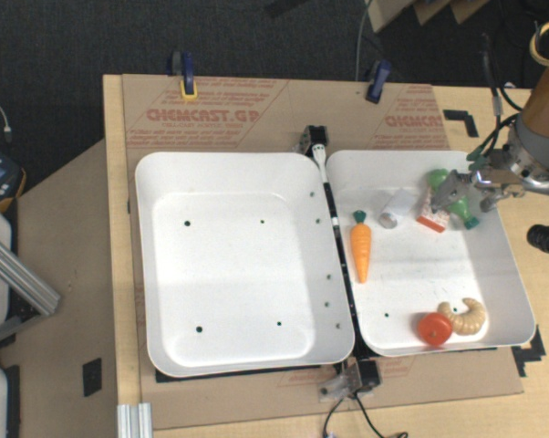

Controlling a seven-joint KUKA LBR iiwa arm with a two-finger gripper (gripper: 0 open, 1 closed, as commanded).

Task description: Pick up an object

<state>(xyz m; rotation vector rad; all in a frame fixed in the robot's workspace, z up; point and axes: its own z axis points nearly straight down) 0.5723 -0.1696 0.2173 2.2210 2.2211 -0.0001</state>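
— Where's your gripper right now?

— My gripper is over the far right part of the right bin, low above the floor of it. The arm comes in from the right edge, grey, with the orange band just visible at the top.

— Is it open? Holding anything?

— I can't tell from this angle. There's a cluster of green pieces right around the tip and a small red and white object just beside it on the near side, but whether any of that is clamped or simply lying under the tool, the view doesn't settle.

— What else is in that bin?

— A carrot lies lengthwise close to the left wall, green top pointing away from the camera. A pale, blurry little item sits between the carrot and my gripper. In the near corner, a red tomato touches a curled tan piece.

— And the surroundings?

— The left bin sits flush against the right one; its floor shows four dark dots. Both rest on a brown board printed with red lettering, held by two blue clamps at the far edge. Beyond it is dark carpet.
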